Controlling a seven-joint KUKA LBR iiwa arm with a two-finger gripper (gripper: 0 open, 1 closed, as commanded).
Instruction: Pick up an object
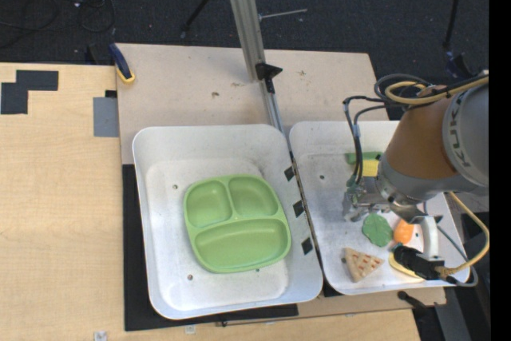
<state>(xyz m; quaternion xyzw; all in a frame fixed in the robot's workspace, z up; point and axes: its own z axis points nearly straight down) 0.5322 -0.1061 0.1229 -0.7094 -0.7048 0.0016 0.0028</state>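
Here, the grey arm with the orange band (427, 144) reaches in from the right and bends down over the right-hand shallow white bin (319, 165). Its end effector (358, 205) sits low inside that bin, near the middle of the floor. Whether the end effector is open or closed cannot be told from this angle, and nothing can be seen gripped in it.

The loose things lie close together in the near part of the same bin. A rounded green lump of soft-looking plastic (377, 230) lies just beside the end effector, on its near right side; whether the two touch cannot be told. A small orange piece (404, 233) sits just to the right of the lump. A tan triangular wedge shaped like a toy pizza slice (362, 263) lies flat nearer the front rim, apart from both. A yellow and green item (364, 164) shows at the far side of the bin, partly hidden behind the arm.

The left-hand shallow white bin (152, 164) holds a light green plastic plate with three compartments (236, 224), lying flat near its centre.

Both bins rest on the pale desk (184, 84). A slanted aluminium post (246, 20) rises from behind the gap between them.
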